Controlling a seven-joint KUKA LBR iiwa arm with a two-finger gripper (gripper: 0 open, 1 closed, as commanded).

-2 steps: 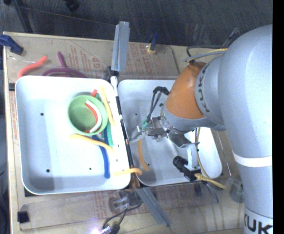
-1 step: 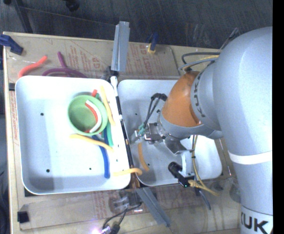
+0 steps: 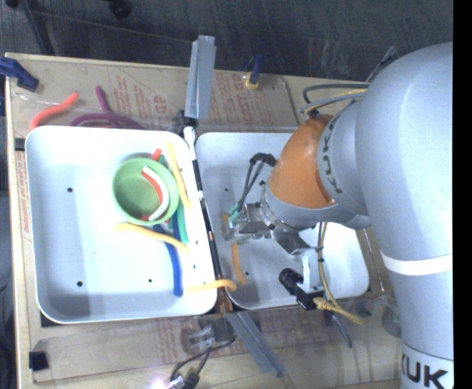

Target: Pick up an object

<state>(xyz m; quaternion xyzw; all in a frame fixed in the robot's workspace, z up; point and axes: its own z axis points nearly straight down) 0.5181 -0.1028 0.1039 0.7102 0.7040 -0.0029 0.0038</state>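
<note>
- Overhead, the grey arm (image 3: 397,177) with its orange band (image 3: 304,173) reaches in from the right and covers much of the right bin (image 3: 219,156).
- Its gripper (image 3: 242,221) hangs low over the left part of that bin, near the wall shared with the left bin (image 3: 65,217); whether the fingers are apart or together cannot be told, as the wrist hides them.
- An orange stick (image 3: 237,266) lies on the right bin's floor just below the gripper, close to the front-left corner.
- The left bin holds a green bowl (image 3: 142,189) right of centre, with a red-and-white curved piece (image 3: 163,189) in it.
- Yellow strips (image 3: 150,233), a blue strip (image 3: 176,270) and a green strip (image 3: 183,221) crowd against that bin's right wall; one yellow-orange piece (image 3: 218,284) lies across the rim at the front-right corner.
- The left half of the left bin's floor is bare white, with open room.
- On the worktop (image 3: 138,79) behind the left bin lie an orange tool (image 3: 53,110) and a purple cord (image 3: 106,118).
</note>
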